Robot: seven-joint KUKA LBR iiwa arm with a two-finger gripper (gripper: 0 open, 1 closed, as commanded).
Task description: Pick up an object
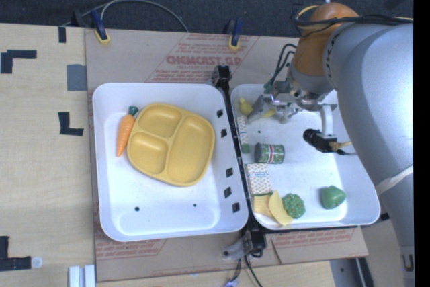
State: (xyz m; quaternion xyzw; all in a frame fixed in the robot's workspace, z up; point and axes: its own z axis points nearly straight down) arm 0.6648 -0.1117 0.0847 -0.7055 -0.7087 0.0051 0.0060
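Because the arm reaches in from the right, its grey bulk covers much of the right bin [356,212], and the gripper [272,106] hangs low over that bin's far left part. Whether its jaws are open or shut cannot be told; the metal parts there blur together, and nothing can be made out between them.

Just left of the gripper, near the divider, lies a small yellow piece [245,106], seemingly the nearest candidate for picking. A green-labelled can [269,154] lies on its side a little nearer the camera, near the bin's middle, apart from the gripper. Along the near edge sit a yellow wedge like cheese [277,207], touching a broccoli floret [293,205], and a green pepper-like toy [332,196] further right. A patterned packet [258,179] lies by the divider.

The left bin [107,205] holds a yellow sectioned plate [170,143] with a toy carrot [124,133] lying just beside its left rim, well apart from the arm.

Judging from the low hover, the pick appears unfinished, with every object resting on a bin floor.
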